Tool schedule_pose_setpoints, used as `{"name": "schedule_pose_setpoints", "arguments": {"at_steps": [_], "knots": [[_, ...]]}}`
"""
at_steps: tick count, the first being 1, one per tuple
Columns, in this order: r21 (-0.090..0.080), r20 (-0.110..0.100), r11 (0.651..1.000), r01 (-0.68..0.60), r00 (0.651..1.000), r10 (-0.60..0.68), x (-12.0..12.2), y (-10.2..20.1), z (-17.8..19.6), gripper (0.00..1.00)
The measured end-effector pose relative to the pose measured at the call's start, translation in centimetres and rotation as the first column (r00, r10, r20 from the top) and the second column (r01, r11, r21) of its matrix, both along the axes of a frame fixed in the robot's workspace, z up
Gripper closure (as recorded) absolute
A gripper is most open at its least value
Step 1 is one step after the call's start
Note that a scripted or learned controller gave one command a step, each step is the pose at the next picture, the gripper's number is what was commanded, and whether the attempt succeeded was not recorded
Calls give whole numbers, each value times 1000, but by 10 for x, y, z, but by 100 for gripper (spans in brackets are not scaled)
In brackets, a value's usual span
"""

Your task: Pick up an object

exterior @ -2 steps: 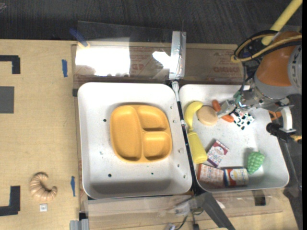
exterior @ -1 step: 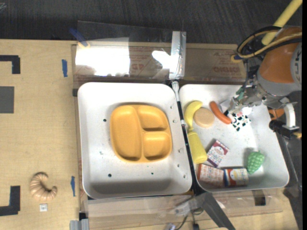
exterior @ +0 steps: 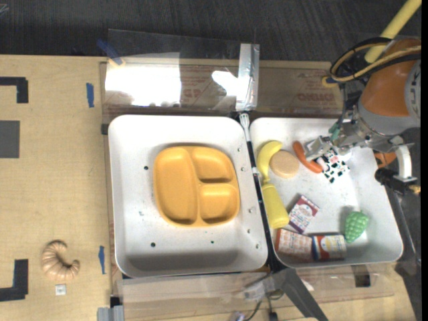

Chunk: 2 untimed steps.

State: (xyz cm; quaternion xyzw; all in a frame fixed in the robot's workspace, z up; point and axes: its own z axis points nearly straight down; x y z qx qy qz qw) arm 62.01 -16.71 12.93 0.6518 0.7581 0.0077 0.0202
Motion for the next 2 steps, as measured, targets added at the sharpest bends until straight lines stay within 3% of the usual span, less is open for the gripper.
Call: {"name": "schedule_pose_setpoints", "arguments": {"at_steps": [1, 2], "knots": [[20, -27, 1000, -20, 999, 20, 17, 11, -37, 0], [15, -31, 1000, -17, 999, 18, 15, 7, -26, 100]]}}
